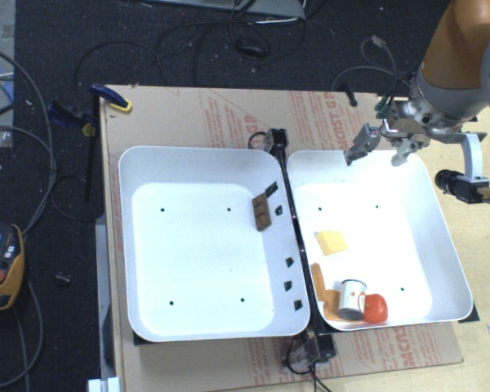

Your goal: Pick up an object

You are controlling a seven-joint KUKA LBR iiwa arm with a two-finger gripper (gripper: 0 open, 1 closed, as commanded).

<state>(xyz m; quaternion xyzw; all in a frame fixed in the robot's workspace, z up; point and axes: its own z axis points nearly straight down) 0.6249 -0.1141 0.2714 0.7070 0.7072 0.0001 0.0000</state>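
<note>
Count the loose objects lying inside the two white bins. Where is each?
5. Left bin: brown block by its right wall. Right bin: yellow square mid-left; wooden piece, white cup and red ball clustered at the near-left corner. More may hide behind them.

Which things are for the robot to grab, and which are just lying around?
For grabbing: brown block in the left bin; yellow square, white cup, red ball, wooden piece in the right bin; the open gripper.

Lying around: clamp, cables, handheld controller.
</note>
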